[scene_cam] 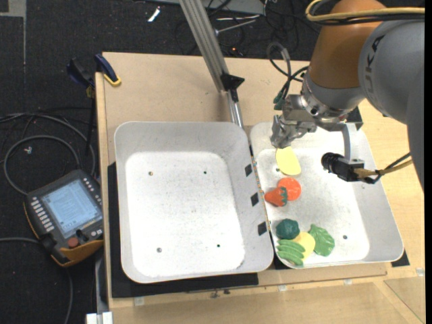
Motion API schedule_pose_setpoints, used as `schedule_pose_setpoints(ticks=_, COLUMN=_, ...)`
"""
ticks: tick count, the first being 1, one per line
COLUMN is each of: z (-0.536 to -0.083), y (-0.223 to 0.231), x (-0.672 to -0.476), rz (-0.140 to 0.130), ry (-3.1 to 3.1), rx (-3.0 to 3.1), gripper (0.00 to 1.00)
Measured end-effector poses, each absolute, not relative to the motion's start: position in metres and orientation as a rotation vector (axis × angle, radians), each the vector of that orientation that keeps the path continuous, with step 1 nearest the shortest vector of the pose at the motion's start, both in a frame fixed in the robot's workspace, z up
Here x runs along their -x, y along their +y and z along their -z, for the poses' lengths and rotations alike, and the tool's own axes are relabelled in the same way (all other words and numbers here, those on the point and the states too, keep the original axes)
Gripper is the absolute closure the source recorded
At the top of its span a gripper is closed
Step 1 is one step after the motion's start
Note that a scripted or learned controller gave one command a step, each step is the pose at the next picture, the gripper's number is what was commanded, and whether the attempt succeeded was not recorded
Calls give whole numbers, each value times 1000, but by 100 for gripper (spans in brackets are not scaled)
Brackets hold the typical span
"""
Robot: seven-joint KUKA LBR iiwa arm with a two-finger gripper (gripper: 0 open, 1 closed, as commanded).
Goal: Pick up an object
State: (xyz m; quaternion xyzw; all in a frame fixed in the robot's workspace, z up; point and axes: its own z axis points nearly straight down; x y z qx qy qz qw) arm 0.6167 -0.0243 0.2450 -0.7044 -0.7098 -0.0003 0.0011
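The gripper (282, 139) hovered just above the yellow piece (287, 160) in the right bin (378, 214), presumably lining up a pick; its state could not be told.

Two white bins (135, 140) on bench (169, 79)

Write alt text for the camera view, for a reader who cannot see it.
A grey and orange robot arm reaches in from the right, its end effector just above a pale yellow piece in the right white bin. Nearer the camera in that bin lie an orange-red toy and a cluster of green and yellow toys. The left white bin sits alongside.
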Motion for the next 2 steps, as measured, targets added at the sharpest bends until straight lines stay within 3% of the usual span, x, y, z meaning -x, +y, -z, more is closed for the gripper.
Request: schedule_pose_setpoints(ticks=2, z=-223, y=76, x=-594, rz=0, ry=-2229, rx=2210, gripper=100)
